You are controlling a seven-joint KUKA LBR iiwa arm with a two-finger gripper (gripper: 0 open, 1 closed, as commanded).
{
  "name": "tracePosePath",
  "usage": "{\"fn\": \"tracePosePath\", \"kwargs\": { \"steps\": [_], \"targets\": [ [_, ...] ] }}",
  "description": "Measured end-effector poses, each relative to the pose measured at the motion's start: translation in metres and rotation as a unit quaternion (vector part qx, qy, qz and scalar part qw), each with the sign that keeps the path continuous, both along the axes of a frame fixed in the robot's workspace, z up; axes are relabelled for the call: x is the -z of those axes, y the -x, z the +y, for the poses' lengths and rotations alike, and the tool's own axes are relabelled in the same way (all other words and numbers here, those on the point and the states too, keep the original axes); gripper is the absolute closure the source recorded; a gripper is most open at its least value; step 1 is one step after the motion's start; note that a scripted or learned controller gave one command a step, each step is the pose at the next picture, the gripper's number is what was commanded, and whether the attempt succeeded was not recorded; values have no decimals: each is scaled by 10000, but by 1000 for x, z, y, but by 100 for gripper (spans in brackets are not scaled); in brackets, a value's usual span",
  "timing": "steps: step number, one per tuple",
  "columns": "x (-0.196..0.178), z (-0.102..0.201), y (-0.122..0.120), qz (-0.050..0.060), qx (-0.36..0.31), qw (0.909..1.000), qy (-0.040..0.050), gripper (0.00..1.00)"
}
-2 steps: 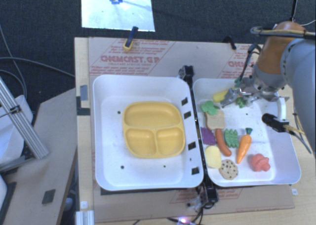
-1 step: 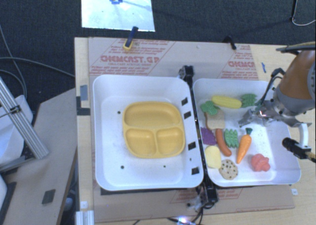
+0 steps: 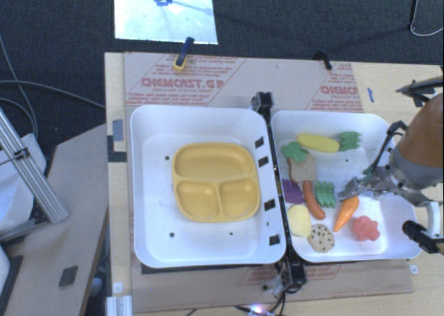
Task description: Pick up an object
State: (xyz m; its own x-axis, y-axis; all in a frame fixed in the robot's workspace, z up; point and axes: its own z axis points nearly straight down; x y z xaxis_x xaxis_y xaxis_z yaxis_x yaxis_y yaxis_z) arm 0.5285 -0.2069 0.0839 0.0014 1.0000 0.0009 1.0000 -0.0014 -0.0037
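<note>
Right bin [image 3: 380, 126]: toys packed along its left half, corn [image 3: 318, 143] at the back, carrot [image 3: 346, 212] and red piece [image 3: 365, 228] near the front; bare floor back-right. Left bin [image 3: 149, 190]: yellow tray [image 3: 214, 181] fills the middle, open margin all round.

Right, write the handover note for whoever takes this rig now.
Gripper: low in the right bin, just above the toy carrot; whether it is open or shut cannot be made out, and nothing is seen between its fingers.
Things: right bin holds corn, carrot, hot dog, cookie, a red piece and other toy foods. Left bin holds a yellow divided tray.
Done: nothing visibly lifted.
Left: grasp one object and raise it.
</note>
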Motion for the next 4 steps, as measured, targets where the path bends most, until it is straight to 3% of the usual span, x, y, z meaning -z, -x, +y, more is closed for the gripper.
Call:
{"fn": "tracePosePath", "kwargs": {
  "steps": [1, 2, 3, 4],
  "targets": [
    [0, 0, 40, -5, 1, 10000, -1, 0],
    [-14, 0, 41, -33, -4, 10000, 9, 0],
    [0, 115, 41, -29, -64, 10000, -8, 0],
    [-11, 108, 40, -40, -22, 10000, 6, 100]
  ]
}}
